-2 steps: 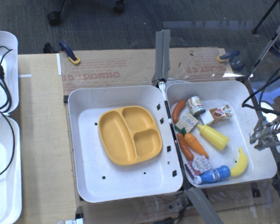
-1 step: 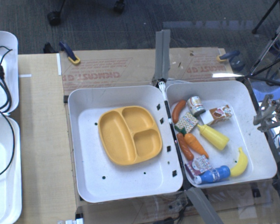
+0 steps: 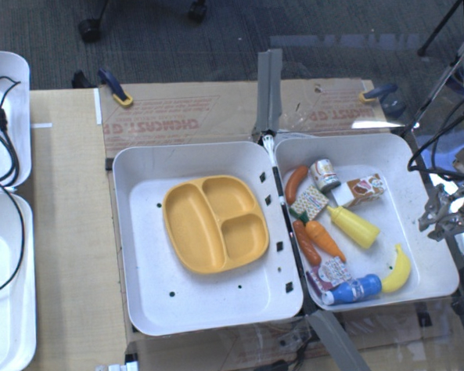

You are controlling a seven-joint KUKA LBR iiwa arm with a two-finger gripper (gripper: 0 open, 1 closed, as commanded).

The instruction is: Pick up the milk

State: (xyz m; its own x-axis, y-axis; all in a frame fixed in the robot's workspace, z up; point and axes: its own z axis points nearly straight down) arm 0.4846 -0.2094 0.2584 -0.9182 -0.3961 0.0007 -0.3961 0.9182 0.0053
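Milk [image 3: 365, 190] sits in the right bin [image 3: 434, 282], upper middle: a small brown-and-white carton lying on its side, long axis running roughly left-right with a slight upward tilt to the right. Gripper [image 3: 445, 215] is at the bin's right edge, so the carton lies to its left and a bit farther back, well apart. Can't tell if it's released or clenched; nothing visibly held. Clutter around target: can [image 3: 323, 174] just beside its left end, yellow bottle [image 3: 353, 225] touching or nearly touching below, cracker box [image 3: 310, 204] and carrots [image 3: 318, 240] further left. Open floor sits right of and behind the carton, so I'd judge approach from the right cleanest. Banana [image 3: 397, 269] and blue bottle [image 3: 354, 290] near front wall, out of path.
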